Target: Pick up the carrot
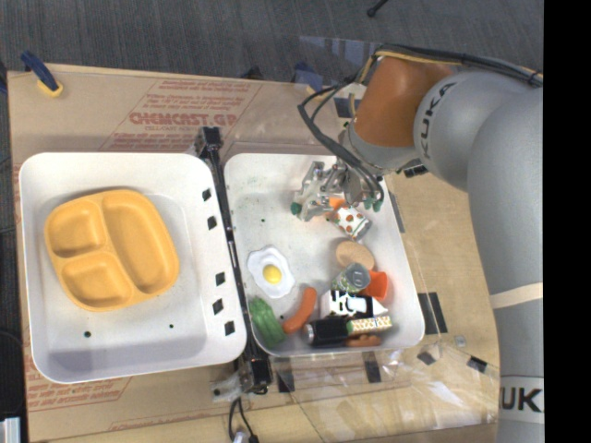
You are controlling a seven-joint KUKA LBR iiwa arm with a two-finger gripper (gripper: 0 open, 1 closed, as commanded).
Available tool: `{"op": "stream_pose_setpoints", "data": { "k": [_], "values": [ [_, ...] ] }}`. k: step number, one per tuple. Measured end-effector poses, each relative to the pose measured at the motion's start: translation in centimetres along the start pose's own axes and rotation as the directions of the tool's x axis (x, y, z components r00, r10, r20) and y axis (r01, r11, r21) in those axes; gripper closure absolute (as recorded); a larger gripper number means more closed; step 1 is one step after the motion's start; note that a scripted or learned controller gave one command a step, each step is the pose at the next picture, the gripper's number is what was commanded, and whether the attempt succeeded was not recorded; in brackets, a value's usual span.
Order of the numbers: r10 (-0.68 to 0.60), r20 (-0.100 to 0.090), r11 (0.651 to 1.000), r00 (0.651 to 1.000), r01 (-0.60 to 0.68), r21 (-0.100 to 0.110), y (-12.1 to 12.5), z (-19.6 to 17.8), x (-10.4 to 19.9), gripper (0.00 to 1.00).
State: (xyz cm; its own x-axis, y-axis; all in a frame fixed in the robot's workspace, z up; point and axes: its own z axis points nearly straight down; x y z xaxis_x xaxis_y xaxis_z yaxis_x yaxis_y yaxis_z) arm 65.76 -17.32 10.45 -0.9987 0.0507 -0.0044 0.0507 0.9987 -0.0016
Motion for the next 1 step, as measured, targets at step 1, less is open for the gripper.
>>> {"op": "stream_pose_setpoints", "data": {
  "k": [1],
  "values": [
    [-0.096, 0.0, 0.995, 0.995, 0.096, -0.002, 3.74, -3.18, 3.79, 1.0]
  ]
}}
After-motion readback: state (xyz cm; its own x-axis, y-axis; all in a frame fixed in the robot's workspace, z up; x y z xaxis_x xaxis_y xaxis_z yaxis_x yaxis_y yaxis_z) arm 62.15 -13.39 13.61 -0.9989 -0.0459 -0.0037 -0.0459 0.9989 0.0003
